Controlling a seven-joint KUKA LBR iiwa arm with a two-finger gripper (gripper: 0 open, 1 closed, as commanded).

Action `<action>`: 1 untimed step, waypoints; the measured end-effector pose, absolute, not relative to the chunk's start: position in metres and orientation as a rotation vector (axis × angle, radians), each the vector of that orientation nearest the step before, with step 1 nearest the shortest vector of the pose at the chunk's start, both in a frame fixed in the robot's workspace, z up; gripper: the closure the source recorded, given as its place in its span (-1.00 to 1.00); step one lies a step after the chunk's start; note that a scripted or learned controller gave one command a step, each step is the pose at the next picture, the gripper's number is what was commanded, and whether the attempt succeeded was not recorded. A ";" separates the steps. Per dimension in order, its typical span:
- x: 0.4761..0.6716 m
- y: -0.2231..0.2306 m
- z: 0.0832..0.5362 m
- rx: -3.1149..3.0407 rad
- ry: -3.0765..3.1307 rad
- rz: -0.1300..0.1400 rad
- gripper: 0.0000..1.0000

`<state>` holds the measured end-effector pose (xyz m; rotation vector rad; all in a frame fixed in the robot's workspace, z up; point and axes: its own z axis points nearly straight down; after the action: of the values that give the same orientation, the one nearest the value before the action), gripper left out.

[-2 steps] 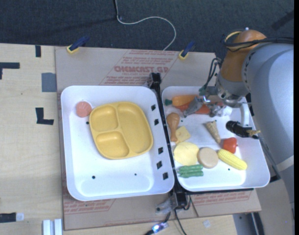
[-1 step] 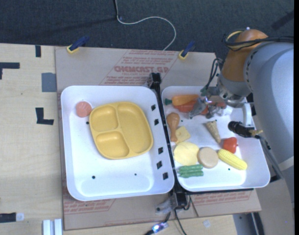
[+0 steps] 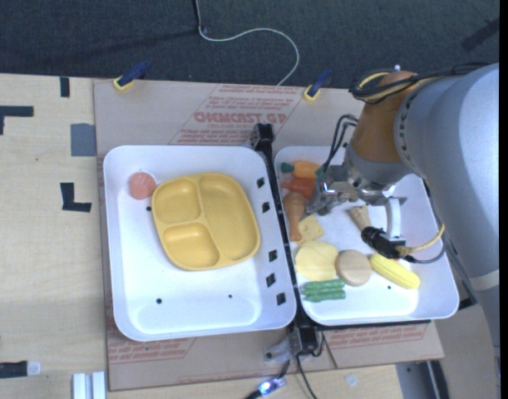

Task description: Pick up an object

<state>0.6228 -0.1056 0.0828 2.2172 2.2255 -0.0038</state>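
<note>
My gripper (image 3: 323,196) reaches down into the left part of the right bin (image 3: 432,306), among a cluster of toy foods. Just left of it lie an orange carrot-like piece (image 3: 304,170), a reddish piece (image 3: 297,186) and a tan piece (image 3: 293,215). A small pale yellow piece (image 3: 311,227) sits right under the gripper. Nearer the front are a yellow round piece (image 3: 317,260), a tan round piece (image 3: 352,267), a corn cob (image 3: 395,271) and green beans (image 3: 324,289). Nothing visibly sits in the gripper.
The left bin (image 3: 129,306) holds a yellow divided plate (image 3: 205,220) and a pink ball (image 3: 141,184) at its back left corner. A black divider (image 3: 274,223) runs between the bins. A small tan stick (image 3: 359,216) lies right of the gripper, and cables hang by the wrist.
</note>
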 end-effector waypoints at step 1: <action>0.672 -0.017 0.192 2.203 2.229 0.018 1.00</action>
<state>0.6724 -0.0169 0.1923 2.2029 2.2290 0.0183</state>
